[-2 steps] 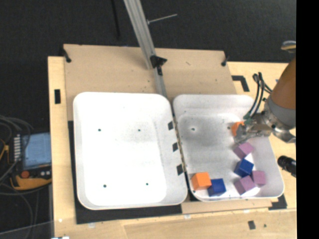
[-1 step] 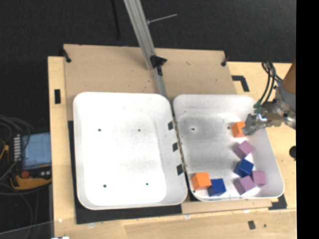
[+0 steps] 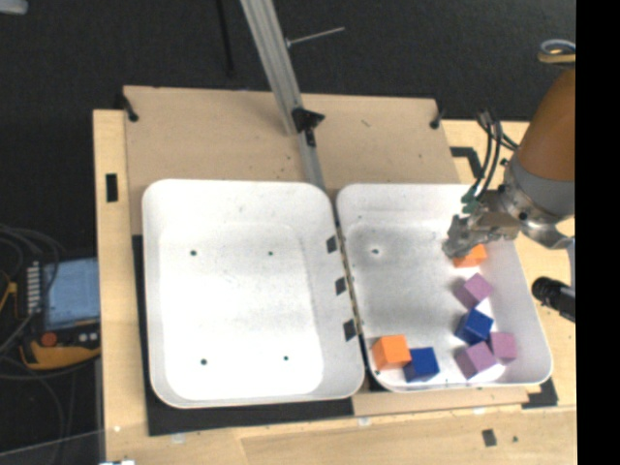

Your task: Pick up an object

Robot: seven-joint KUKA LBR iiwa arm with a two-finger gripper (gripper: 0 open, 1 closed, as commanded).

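Single arm [image 3: 552,139] entering from 3 o'clock, orange band above grey wrist, wrist angled down toward 8 o'clock, gripper [image 3: 465,243] low at the arm's tip, fingers pointing downward, finger spacing not discernible

two white bins side by side on a tan bench [image 3: 242,134]: left bin [image 3: 242,289], right bin [image 3: 387,289]. a grey pole [image 3: 281,76] slanting down to where the bins meet. at the far left, a blue box [image 3: 73,294] with black cables [image 3: 19,260].
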